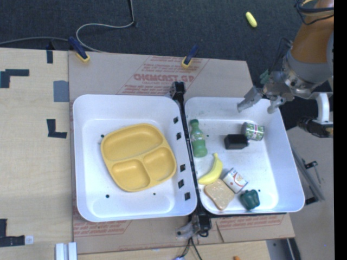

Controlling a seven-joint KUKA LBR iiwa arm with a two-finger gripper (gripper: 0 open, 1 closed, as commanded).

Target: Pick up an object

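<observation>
Two bins (87,145) of smooth, glossy white plastic are seen at the frame's middle. A matt yellow plastic tray (138,156) is held in the left one. Printed brown cardboard (157,77) is laid beneath them, and dark, rough-looking carpet (190,15) is shown along the top.

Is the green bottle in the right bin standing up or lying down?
Lying down: the green bottle rests on its side along the right bin's left wall, cap toward the far edge.

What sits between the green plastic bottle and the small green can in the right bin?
A black rectangular block lies between the green plastic bottle and small green can, per the camera view.
</observation>
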